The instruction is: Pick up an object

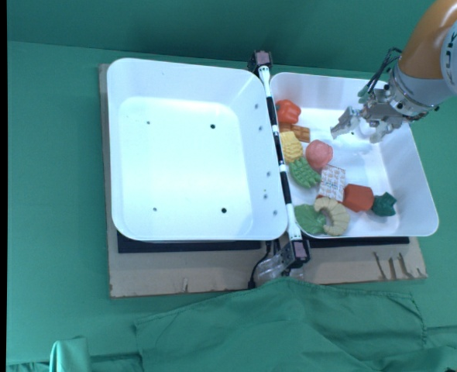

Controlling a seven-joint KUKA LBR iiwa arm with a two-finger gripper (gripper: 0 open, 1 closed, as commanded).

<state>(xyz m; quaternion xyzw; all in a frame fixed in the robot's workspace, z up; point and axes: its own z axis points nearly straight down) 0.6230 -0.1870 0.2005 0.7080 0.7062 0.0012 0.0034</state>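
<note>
The arm, grey with an orange band above the wrist, reaches in over the right bin. The end effector hangs over the upper part of that bin with its fingers spread; nothing sits between them, and bare white bin floor shows directly beneath.

The candidate objects all lie to the left of and below the end effector, clustered along the bin's left side and lower edge. An orange-red pepper-shaped piece lies farthest to its left, roughly level with it. Below that piece are a small brown block and a yellow corn-like piece. A pink-red rounded item is the nearest object, just below-left of the fingers but apart from them. Next to it lie a green ridged piece and a patterned square packet. Farther below are a red-orange chunk, a dark green star-like piece, a yellow ringed item and a green leaf-like piece.

The left bin lies well to the left of the end effector. Both bins rest on the table, which is draped in green cloth.
</note>
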